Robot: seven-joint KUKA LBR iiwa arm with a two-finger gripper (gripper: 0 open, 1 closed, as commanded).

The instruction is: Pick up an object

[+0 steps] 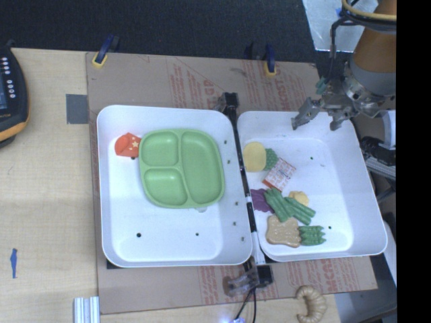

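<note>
My gripper (318,118) hangs over the far edge of the right bin (337,173), its two fingers spread apart and nothing between them. Below it in that bin lie a yellow round piece (254,156), a red-and-white packet (279,174), a long green vegetable (289,206), a purple piece (259,199), a tan toast-shaped piece (282,232) and a small green pod (310,233). All of them sit toward the bin's left and near side, well apart from the gripper.
The left bin (121,227) holds a green divided plate (182,167) and a red piece with a star (127,145) at its far left. A tan shrimp-like item (311,304) lies on the bench in front of the right bin. A controller (10,93) rests at far left.
</note>
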